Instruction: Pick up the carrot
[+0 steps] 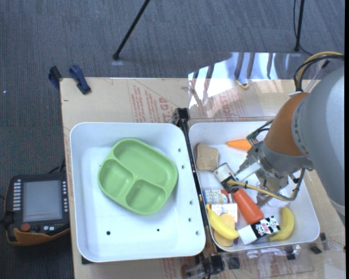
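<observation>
Fingers: hidden under the wrist, so I could not tell whether they were spread or closed, or whether anything sat between them.
Where the carrot (239, 145) lay: flat on the floor of the right bin (307, 199), by its far wall, with the tip pointing left and the thick end running under the arm.
Why it lay so: it sat apart from the heap nearer the camera, so I judged it free to be taken from above.
Why the gripper (265, 179) hung there: it was low over the middle of the right bin, just beside the carrot rather than over it. I judged the pick not yet made.
Count in the right bin: one carrot and one bread slice (207, 156) to its left. Further forward were one red bottle (248, 207), one carton (217, 197) and one black-and-white box (262, 228). There were two bananas, one (222, 225) at the near left and one (287, 222) at the near right, crowded together.
Count in the left bin (87, 214): one green plate (138, 176) with three compartments, lying alone.
Beyond the bins: one pendant (39, 205) on the floor at left and two clamps (79, 80) at the bench's far corner.
</observation>
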Controlling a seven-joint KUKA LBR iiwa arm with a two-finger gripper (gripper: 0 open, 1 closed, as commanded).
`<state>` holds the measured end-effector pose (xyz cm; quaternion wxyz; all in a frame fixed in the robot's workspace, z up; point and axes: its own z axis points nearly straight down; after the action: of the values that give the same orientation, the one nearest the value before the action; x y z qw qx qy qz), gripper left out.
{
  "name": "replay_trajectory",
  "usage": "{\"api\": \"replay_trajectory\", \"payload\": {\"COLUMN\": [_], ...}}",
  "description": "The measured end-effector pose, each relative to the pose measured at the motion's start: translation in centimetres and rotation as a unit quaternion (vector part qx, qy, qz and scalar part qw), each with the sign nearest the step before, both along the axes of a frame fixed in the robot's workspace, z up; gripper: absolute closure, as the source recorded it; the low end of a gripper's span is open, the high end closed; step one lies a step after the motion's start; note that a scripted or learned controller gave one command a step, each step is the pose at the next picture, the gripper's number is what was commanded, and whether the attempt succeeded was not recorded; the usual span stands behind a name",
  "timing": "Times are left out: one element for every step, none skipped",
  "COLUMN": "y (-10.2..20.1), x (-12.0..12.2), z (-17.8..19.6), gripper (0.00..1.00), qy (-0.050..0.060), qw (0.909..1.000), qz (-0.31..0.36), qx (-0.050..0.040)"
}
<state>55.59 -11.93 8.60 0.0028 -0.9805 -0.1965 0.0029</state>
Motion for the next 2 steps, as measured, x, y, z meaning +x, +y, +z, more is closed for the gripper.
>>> {"api": "replay_trajectory", "payload": {"y": [-4.2,0.3], "x": [4.7,6.9], "z": [0.1,0.0], "gripper": [0.0,0.0], "qy": [-0.001,-0.001], "qw": [0.9969,0.9954], "qz": [-0.079,-0.095], "qx": [-0.0012,0.0]}}
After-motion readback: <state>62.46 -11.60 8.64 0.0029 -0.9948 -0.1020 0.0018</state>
